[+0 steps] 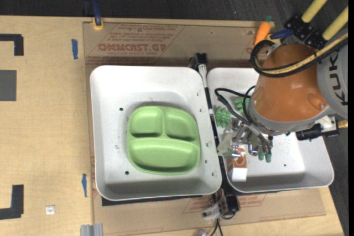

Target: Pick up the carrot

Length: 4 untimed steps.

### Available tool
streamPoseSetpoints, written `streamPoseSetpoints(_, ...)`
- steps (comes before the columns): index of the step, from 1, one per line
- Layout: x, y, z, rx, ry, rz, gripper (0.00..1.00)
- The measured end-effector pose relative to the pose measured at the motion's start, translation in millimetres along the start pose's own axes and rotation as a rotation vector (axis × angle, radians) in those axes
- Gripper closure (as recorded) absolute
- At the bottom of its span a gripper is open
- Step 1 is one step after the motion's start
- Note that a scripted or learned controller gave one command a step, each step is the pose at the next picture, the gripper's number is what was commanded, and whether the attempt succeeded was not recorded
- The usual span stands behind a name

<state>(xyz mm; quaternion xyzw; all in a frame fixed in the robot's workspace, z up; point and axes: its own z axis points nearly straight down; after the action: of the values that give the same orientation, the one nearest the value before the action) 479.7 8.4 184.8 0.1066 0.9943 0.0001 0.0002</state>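
Note:
In the right bin (pixel 315 171), a small orange piece that looks like the carrot (pixel 239 160) lies near the front left corner, with a white block (pixel 239 174) just in front of it. My gripper (pixel 247 142) hangs low over the bin's left part, right above and behind the orange piece. The metal finger assembly and cables hide much of the carrot. I cannot make out whether anything sits between the fingers. The orange band of the arm (pixel 290 85) covers the middle of the bin.
The left bin (pixel 105 119) holds a green divided plate (pixel 164 138). Green toy items lie by the right bin's left wall (pixel 223 117) and under the wrist (pixel 265 155). An orange clamp (pixel 263 31) sits behind the right bin.

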Motion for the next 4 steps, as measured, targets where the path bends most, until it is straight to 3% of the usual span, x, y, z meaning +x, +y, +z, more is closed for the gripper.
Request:
streamPoseSetpoints(1, -13, 79, 0, -0.002, -0.005, -0.562, 1.00)
streamPoseSetpoints(2, -110, 56, -39, -0.001, -0.007, -0.859, 1.00)
streamPoseSetpoints(3, -8, 93, 12, -0.002, -0.002, -0.953, 1.00)
streamPoseSetpoints(4, -44, 43, 0, -0.001, -0.006, -1.220, 1.00)
